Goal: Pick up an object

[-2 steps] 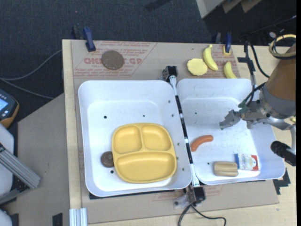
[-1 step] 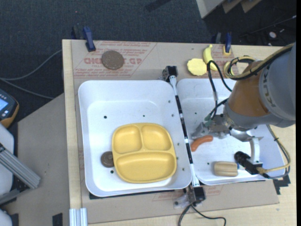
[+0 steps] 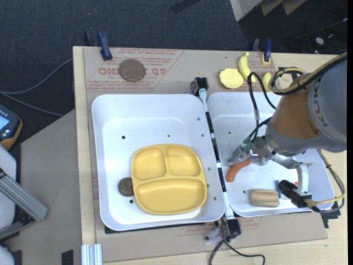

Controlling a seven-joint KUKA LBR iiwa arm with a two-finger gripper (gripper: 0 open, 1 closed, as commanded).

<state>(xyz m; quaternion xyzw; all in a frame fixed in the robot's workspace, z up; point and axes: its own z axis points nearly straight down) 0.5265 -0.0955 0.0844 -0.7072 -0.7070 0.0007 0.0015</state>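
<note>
**Arm over right bin, carrot at its tip**

Bench [image 3: 83, 148]: one, carrying two white bins side by side. Left bin [image 3: 110, 120]: one yellow divided plate [image 3: 167, 178] toward its near edge; one brown disc [image 3: 126, 186] touching the plate's left rim. Right bin [image 3: 231, 112]: one arm [image 3: 309, 115] reaching in from the right, gripper [image 3: 246, 152] low near the bin's left wall. Cannot tell how the jaws stand. One orange carrot [image 3: 234, 171] lies just below the gripper tip; contact not clear. One tan bread roll [image 3: 263, 198] near the bin's near edge. Bench far edge: one brown disc [image 3: 132, 69], two yellow pieces [image 3: 231, 78], two blue clamps [image 3: 103, 44].
</note>
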